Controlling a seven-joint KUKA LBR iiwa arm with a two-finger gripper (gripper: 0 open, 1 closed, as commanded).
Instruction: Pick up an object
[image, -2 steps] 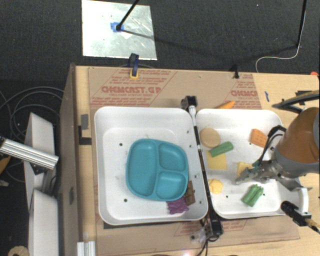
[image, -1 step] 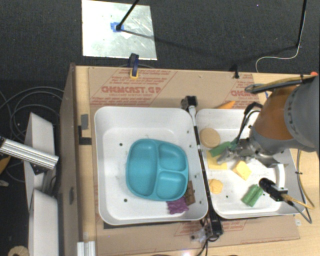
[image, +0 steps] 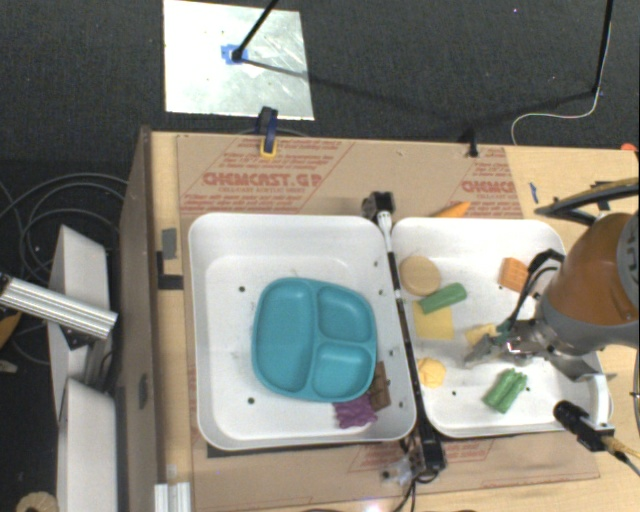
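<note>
**Crowded bin invites a miss**

The pincer hangs low in the right white bin, empty and spread, among a yellow square block and green ridged cylinder; it may nudge neighbours instead of gripping one.

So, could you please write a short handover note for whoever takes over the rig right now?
Gripper: low in the right bin, nothing seen held.
Right bin: tan disc, green cylinder, yellow square, yellow round piece, green block, orange piece.
Left bin: blue tray, purple piece.
Done: nothing picked yet.
Left: grasp and lift one object.
</note>
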